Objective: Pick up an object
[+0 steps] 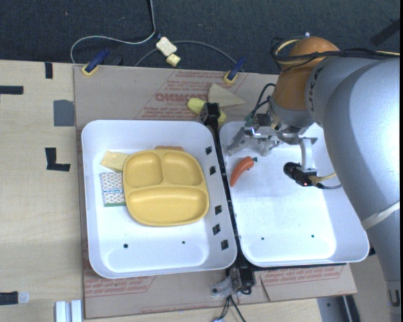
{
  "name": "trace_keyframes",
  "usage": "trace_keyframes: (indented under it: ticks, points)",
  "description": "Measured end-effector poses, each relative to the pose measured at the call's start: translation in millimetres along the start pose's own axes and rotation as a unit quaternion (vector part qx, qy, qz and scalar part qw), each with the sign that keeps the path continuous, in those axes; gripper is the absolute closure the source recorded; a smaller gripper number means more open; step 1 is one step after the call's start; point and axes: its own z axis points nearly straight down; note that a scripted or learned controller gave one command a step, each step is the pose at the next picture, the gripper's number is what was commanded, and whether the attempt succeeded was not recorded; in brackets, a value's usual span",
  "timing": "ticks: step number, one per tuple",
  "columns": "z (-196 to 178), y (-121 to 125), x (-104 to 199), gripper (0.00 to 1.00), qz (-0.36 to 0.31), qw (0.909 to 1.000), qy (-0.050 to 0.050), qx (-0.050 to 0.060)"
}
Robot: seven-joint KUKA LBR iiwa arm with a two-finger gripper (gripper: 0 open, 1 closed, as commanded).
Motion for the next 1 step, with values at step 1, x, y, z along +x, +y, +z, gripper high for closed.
trace_keyframes:
  ticks: [1]
  points:
    - [-1.1, -20.5, 2.7, 0.00, 0.002, 1.0000, -0.001, 0.000]
